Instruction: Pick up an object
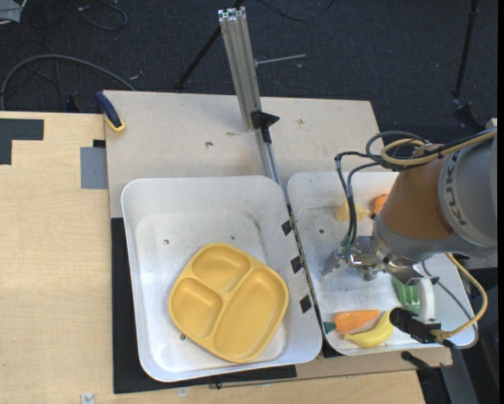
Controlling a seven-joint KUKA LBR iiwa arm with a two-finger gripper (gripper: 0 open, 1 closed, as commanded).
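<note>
Table (193, 137): pale board carrying two shallow white bins side by side, left bin (151, 217) and right bin (310, 217).
Arm (428, 204): grey with an orange band, reaching in over the right bin from the table's right edge.
Yellow tray (228, 301): three-compartment plate lying flat in the left bin, toward the table's front edge.
Banana (371, 336): in the right bin's front corner, touching a carrot-like orange piece (357, 319) just behind it.
Green item (407, 295): beside the wrist, partly hidden.
Orange fruit (378, 202): near the right bin's back, half behind the arm.
Pincer (336, 264): low over bare bin floor, nothing seen between its tips; whether it is spread or closed I cannot tell.
Step in hand, judged: no object is under the pincer, so it should shift toward the front-corner pieces, centre on one, then descend.
</note>
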